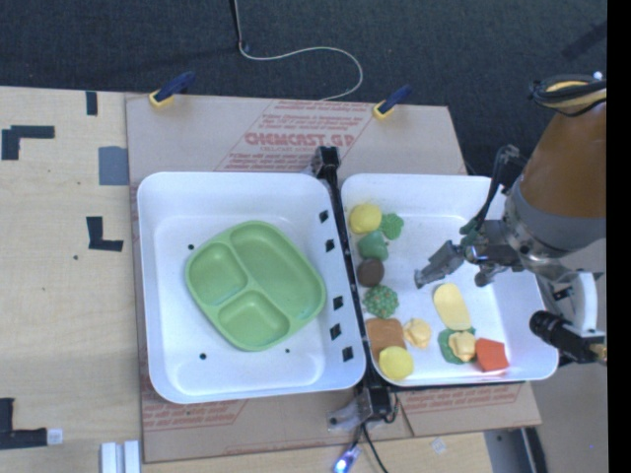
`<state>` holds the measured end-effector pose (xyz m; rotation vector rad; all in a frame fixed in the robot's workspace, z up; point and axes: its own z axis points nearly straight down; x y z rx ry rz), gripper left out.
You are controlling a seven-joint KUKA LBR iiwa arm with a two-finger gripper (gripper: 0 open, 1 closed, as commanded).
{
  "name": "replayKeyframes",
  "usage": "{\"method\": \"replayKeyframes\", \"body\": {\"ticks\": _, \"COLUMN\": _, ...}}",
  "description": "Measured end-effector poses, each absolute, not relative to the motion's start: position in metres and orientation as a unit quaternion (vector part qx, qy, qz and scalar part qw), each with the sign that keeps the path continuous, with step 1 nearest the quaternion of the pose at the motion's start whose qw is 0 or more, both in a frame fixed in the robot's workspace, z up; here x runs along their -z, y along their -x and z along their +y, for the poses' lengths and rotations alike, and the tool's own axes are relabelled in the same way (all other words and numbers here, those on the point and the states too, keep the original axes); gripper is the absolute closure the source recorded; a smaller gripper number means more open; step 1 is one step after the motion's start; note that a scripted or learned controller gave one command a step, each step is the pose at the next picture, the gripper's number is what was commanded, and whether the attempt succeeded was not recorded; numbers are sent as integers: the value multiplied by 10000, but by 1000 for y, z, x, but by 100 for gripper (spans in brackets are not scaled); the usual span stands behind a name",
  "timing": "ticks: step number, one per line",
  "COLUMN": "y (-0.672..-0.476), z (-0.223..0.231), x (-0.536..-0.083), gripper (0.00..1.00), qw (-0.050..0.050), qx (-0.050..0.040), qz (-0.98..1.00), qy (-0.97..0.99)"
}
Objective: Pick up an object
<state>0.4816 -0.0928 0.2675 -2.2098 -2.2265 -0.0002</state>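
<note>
The right bin [424, 190] holds several toy foods. Along its left side lie a yellow lemon [365, 217], a green leafy piece [391, 227], a brown ball [370, 271], a broccoli [382, 301], an orange-brown block [385, 332] and a yellow ball [395, 364]. Nearer the front right are a pale yellow oblong [452, 306], a small yellow piece [418, 333], a green-and-yellow piece [457, 346] and an orange-red block [491, 355]. My gripper [459, 269] hangs over the middle of this bin, just behind the pale oblong. It is open with nothing between its fingers [434, 266].
The left bin [163, 264] holds a green divided plate [256, 284]. A black divider with clips [340, 264] runs between the bins. Cardboard [286, 136] lies under both, with clamps at its back corners. A white cable [296, 52] loops behind.
</note>
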Motion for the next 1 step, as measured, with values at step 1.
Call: {"method": "replayKeyframes", "body": {"ticks": 1, "y": -481, "z": 34, "x": -179, "gripper": 0, "qw": 47, "qx": -25, "qz": -7113, "qy": 7029}}
